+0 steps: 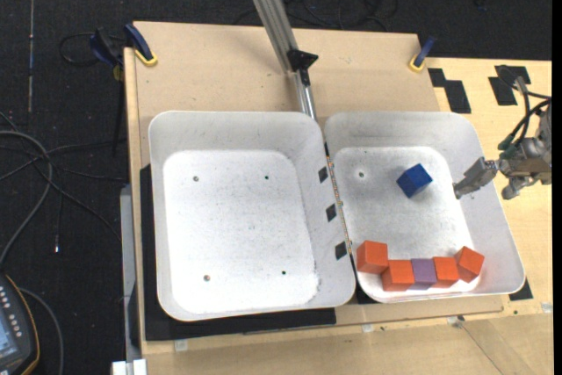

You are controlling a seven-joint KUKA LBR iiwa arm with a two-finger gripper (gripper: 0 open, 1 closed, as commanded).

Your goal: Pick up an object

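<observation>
The gripper (479, 177) sits at the right bin's (386, 126) edge; the blue cube (414, 180) lies just left. Jaw state unclear.

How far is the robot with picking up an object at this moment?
Nothing looks picked up yet. The hand is at the right rim of the right bin, near the blue cube, with no object seen in it. The orange blocks and the purple block lie along the bin's front edge. Reaching, grasping and lifting remain.
</observation>
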